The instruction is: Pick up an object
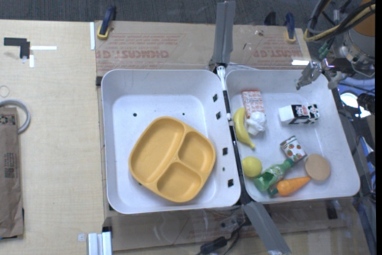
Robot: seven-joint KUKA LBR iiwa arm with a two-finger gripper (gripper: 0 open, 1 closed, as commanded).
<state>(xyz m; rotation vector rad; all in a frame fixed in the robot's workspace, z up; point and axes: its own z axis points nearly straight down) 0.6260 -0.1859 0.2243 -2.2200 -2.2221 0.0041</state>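
Over the right bin's (349, 146) far right corner hangs the pincer (311, 76); whether it is apart or together I cannot tell. Just beneath, a small black-and-white milk carton (299, 113) lies on its side.

Matt yellow plastic plate (172, 158) in smooth white plastic bin (119, 128); brown cardboard (155, 48) behind.

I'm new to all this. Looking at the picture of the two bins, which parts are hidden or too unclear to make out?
- Gripper, camera view: small and dark at the right bin's top corner; whether it is open or shut cannot be told.
- Arm, camera view: cut off by the right edge.
- Small carton: its print is too small to read.
- Green bottle: partly covered by the carrot.
- Yellow plate: hides the left bin's floor beneath it.
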